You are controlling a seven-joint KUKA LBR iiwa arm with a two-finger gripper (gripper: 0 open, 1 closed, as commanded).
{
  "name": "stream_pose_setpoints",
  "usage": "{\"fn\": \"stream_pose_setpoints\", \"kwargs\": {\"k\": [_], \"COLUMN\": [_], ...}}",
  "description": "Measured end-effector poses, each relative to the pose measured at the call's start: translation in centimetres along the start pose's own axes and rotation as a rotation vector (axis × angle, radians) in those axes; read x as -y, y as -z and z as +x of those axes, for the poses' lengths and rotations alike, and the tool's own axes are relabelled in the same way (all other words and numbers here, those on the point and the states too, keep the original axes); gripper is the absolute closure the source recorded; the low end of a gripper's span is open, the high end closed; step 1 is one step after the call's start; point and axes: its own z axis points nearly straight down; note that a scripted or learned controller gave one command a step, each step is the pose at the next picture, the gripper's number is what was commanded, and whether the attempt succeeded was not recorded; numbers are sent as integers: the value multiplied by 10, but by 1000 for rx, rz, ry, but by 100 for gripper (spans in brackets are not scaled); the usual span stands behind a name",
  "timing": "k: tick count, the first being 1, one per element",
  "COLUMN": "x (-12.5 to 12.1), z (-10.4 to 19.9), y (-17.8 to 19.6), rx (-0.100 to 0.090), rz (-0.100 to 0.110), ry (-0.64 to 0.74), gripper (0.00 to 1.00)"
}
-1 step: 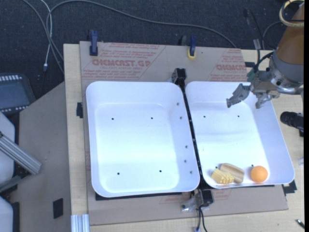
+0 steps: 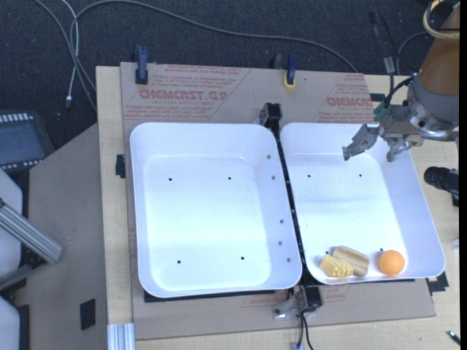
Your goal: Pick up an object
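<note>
**Gripper hovering far from its targets**

Camera view: the gripper point(image 2: 376, 146) is hanging spread wide and holding nothing over the right bin's point(image 2: 408, 195) far end, while the orange ball point(image 2: 392, 262) and corn cob point(image 2: 336, 267) are lying near the front rim, well apart from it.

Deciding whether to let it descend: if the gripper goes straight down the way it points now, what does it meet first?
Probably bare floor at the far end of the right bin. The open gripper hangs far from the orange ball and corn, though depth is unclear.

Red print "GICMCAST GP" – repeated – on the cardboard sheet point(image 2: 191, 86)
</note>
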Motion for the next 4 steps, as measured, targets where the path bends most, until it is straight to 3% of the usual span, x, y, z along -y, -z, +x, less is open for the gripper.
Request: {"fn": "stream_pose_setpoints", "kwargs": {"k": [3, 4], "x": [-1, -2], "z": [16, 15], "y": [-170, -157], "rx": [-1, 0], "rz": [6, -1], "ry": [0, 0], "gripper": [0, 100]}}
